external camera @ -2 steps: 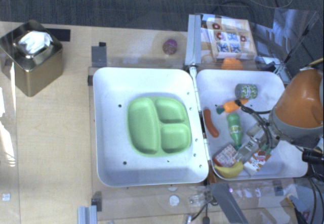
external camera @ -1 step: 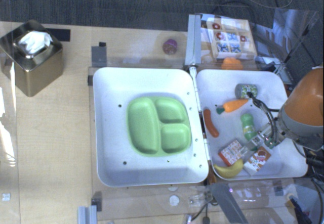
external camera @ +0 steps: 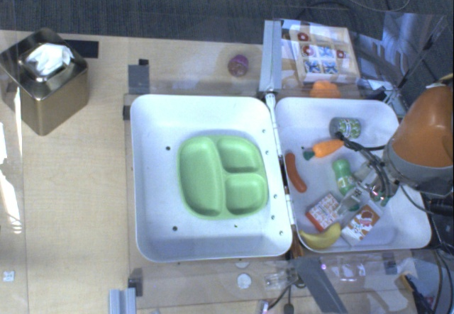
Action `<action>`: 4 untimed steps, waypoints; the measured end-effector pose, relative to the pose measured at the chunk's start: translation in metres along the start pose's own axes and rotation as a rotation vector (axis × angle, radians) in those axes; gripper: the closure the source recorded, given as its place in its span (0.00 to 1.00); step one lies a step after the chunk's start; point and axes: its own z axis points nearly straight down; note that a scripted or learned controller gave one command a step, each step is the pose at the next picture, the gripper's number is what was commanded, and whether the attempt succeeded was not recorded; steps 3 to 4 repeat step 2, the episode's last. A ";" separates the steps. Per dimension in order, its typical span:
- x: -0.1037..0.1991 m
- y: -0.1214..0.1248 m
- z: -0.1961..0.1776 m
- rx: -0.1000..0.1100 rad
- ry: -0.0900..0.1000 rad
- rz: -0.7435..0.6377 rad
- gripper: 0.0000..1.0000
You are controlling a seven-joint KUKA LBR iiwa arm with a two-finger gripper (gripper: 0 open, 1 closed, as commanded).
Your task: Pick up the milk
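The milk (external camera: pixel 362 225) is a small white carton with a red print. It lies flat near the front right corner of the right bin (external camera: pixel 404 234). My gripper (external camera: pixel 363 192) hangs just above and behind it, over the gap between the milk and a green bottle (external camera: pixel 342 174). The grey arm with its orange band (external camera: pixel 425 137) comes in from the right.
In the right bin lie a red and white box (external camera: pixel 324 211), a banana (external camera: pixel 320 237), a red sausage (external camera: pixel 295 172), a carrot (external camera: pixel 326 149) and a green can (external camera: pixel 345 127). The left bin (external camera: pixel 152 234) holds a green divided plate (external camera: pixel 223 176). A brass box (external camera: pixel 45 80) stands at the far left.
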 end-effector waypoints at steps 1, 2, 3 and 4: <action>0.017 -0.007 -0.001 -0.006 -0.012 -0.025 0.00; -0.012 -0.021 0.004 0.001 -0.001 0.032 0.00; -0.012 -0.021 0.004 0.001 -0.001 0.032 0.00; -0.012 -0.021 0.004 0.001 -0.001 0.032 0.00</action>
